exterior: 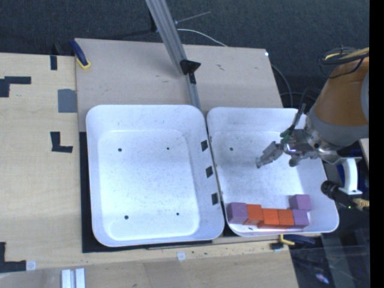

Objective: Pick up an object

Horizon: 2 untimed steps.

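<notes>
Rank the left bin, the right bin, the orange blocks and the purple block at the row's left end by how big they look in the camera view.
1. left bin and right bin: look alike, too close to rank.
2. orange blocks, taken as one run.
3. purple block at the row's left end.

Robotics lab: grey-orange industrial arm (342,101), two shallow white plastic bins (150,116) on plywood worktop (120,71), aluminium camera mast (165,23), loose cables (240,44), dark carpet (270,11).
</notes>
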Available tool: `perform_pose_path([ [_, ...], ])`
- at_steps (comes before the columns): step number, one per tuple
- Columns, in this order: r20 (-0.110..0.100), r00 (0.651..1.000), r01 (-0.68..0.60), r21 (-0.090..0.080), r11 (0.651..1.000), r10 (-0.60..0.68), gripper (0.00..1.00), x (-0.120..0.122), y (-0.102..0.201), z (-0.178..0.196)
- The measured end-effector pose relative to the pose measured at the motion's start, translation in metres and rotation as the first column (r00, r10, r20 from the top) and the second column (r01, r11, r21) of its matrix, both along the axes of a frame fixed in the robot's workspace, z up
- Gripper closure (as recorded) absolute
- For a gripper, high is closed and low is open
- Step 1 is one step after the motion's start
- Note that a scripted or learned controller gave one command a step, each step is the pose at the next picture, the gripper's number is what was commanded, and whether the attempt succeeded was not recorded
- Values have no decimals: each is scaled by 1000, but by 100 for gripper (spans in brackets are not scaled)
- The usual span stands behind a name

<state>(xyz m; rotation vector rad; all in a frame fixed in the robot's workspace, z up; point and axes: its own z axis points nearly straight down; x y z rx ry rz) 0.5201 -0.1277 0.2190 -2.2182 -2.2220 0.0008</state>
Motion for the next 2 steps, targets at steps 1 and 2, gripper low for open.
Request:
perform_pose_path([
  [1,4,1000,-3,-1,1000,3,0,46,16,7],
  [2,7,1000,2,-2,1000,-2,0,-11,11,82],
])
